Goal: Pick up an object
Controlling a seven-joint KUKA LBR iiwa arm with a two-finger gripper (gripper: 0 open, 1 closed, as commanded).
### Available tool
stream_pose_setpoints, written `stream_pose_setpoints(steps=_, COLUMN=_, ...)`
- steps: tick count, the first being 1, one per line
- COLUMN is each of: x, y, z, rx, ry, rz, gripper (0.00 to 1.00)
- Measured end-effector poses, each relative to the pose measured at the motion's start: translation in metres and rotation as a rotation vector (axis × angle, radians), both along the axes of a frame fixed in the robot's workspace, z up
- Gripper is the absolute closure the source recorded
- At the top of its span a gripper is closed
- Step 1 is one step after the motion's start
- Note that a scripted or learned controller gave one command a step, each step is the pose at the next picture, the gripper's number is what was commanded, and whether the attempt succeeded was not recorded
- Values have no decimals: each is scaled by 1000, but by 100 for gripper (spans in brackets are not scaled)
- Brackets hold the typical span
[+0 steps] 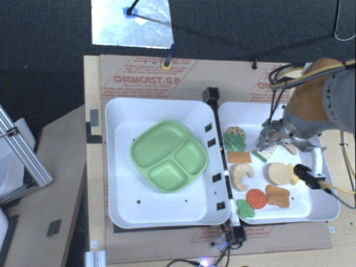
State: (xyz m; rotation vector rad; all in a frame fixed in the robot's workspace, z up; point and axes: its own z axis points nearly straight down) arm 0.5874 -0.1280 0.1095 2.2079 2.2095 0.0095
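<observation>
The arm [320, 102] reaches in over the bench's right edge, wrist bent down into the right bin [322, 204]. Its end effector [268, 144] hangs low near the bin's middle, by the orange slice [240, 157] and round cracker [279, 173]; its grip state I cannot tell.
</observation>
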Motion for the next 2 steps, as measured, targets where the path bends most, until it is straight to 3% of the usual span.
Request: stream_pose_setpoints(steps=2, x=2, y=-2, z=118, rx=7, ry=10, rz=4, gripper=100)
